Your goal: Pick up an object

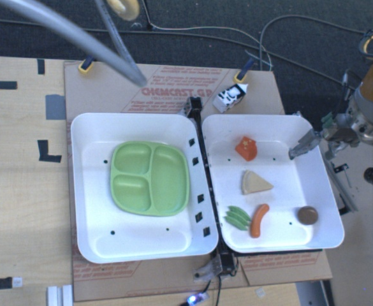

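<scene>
Green divided plate (pixel 151 178) fills our left bin (pixel 87 234); our right bin (pixel 326 234) holds a red block (pixel 246 148), cheese wedge (pixel 255 183), pea pods (pixel 238 218), sausage (pixel 259 220) and brown ball (pixel 307 215). Gripper (pixel 304 146) hovers at its rim.

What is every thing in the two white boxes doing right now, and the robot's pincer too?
Green plate: lying flat in the left box, nothing on it.
Red block: resting in the right box, untouched.
Cheese wedge: lying flat.
Green beans: lying beside the sausage.
Brown ball: sitting near the right wall.
Pincer: over the right box's edge, holding nothing.
</scene>
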Controlling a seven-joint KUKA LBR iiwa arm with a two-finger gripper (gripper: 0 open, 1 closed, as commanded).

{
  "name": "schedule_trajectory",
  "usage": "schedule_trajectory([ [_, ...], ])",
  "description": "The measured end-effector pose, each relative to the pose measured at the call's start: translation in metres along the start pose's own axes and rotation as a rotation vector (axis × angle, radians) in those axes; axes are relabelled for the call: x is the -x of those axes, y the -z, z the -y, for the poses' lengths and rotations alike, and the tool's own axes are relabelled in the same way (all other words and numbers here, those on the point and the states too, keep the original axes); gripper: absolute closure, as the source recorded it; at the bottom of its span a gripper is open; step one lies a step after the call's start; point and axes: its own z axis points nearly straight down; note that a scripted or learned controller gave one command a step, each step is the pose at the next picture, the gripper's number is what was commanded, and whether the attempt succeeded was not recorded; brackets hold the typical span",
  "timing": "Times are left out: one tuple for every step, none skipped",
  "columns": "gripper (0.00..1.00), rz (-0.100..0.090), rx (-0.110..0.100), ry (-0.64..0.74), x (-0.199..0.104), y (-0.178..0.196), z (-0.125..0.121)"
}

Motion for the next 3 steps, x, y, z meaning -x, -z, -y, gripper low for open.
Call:
schedule_trajectory([
  [0.0, 0.003, 0.013, 0.004, -0.001, 0.008, -0.002],
  [0.0, 0.003, 0.008, 0.004, 0.003, -0.036, -0.003],
  [0.0, 0.002, 0.007, 0.004, 0.003, -0.1, -0.008],
])
